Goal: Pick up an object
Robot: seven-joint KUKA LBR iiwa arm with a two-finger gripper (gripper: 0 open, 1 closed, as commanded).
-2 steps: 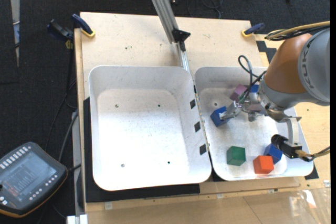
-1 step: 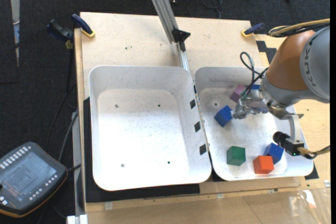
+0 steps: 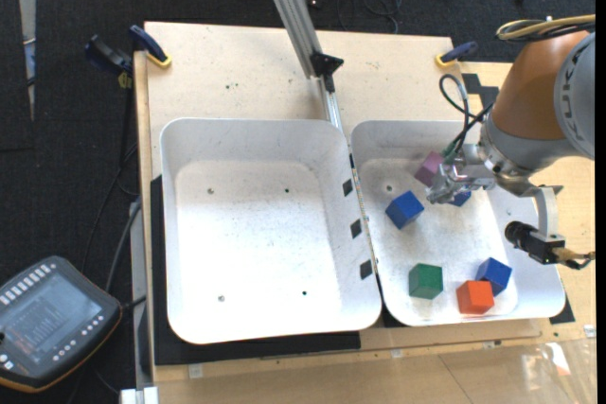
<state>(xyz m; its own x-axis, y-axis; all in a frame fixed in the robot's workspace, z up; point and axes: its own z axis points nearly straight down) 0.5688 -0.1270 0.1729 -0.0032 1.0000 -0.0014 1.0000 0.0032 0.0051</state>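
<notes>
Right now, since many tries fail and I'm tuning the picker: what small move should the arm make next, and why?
Probably a short descent: the gripper sits low in the right bin by the purple block, with another blue block just beside, so keep it centred.

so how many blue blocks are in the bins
2 fully seen, both in the right bin: one blue block near its middle, another at the near right beside the orange block. A bluish bit under the gripper may be a third.

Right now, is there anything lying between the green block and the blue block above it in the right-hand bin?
No. In the camera view, the stretch of bin floor between the green block and the blue block is bare white.
</notes>
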